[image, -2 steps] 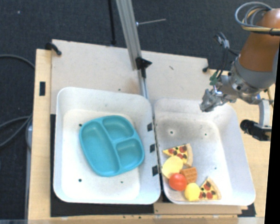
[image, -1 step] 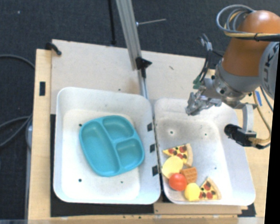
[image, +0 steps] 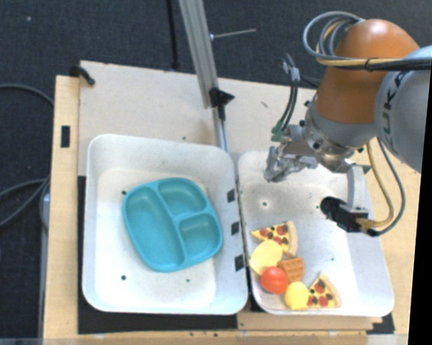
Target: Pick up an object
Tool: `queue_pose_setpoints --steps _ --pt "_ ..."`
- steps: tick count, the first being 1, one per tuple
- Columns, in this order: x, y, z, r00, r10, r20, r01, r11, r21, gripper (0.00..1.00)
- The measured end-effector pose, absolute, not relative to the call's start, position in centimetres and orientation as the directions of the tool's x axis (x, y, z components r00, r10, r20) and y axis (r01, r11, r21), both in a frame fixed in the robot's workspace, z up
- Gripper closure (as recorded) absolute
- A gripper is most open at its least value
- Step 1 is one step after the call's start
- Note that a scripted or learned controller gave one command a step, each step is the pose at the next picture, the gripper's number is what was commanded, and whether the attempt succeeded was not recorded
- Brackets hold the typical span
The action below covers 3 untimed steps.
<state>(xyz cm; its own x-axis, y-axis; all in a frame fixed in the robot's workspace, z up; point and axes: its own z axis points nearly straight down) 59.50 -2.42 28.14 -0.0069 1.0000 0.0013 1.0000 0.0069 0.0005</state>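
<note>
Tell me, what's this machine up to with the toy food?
A grey and orange robot arm reaches in from the right, its gripper hanging over the far end of the right bin. Its job is to pick something up, and it holds nothing yet. The toy food sits bunched at the near end of that bin: two pizza slices, a red tomato, some yellow pieces and a waffle-like piece. The left bin holds a blue divided plate.

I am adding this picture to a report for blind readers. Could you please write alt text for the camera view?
A grey and orange robot arm reaches in from the right, its gripper over the far end of the right bin, away from the toy food piled at that bin's near end. The left bin holds a blue divided plate.
</note>
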Motion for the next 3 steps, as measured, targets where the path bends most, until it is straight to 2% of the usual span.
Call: queue_pose_setpoints --steps 1,2,3 --pt "56.7 1.4 26.9 -0.006 1.000 0.001 1.000 0.006 -0.001 1.00" --pt "54.8 5.7 24.9 -0.006 1.000 0.001 1.000 0.006 -0.001 1.00" --pt "54.9 5.4 25.0 -0.001 1.000 0.000 1.000 0.001 0.001 0.00"
